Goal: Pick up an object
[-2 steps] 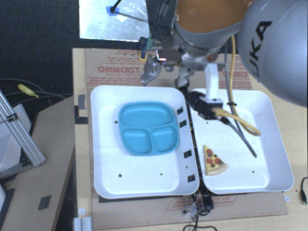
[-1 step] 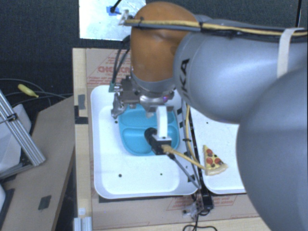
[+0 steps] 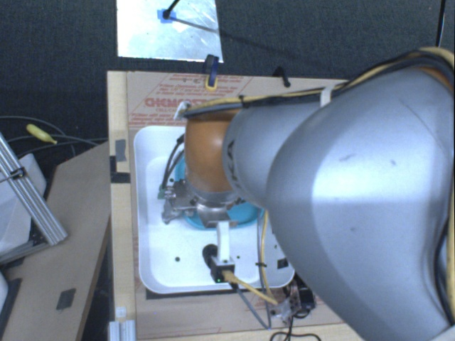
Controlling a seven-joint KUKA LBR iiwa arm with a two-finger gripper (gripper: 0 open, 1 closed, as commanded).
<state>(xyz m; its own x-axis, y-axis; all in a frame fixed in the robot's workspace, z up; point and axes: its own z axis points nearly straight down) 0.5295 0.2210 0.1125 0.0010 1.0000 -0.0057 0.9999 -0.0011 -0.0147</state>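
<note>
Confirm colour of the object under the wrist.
The object is light blue; camera view shows it best.

Cyan object [image 3: 245, 213], rounded edge visible, mostly hidden; lying low near middle of white bin [image 3: 151, 212]; exact shape unclear.

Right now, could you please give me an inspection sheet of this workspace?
Surface: white bin, with the arm above its right part.
Job's things: blue round object in the bin, partly under the wrist.
Clutter: nothing seen.
Grippers: gripper low in the bin, at the blue round object.
Cables: black cables along the wrist; yellow-tipped wire left of the bench.
Surroundings: printed cardboard behind the bin; foil sheet beyond it.
</note>
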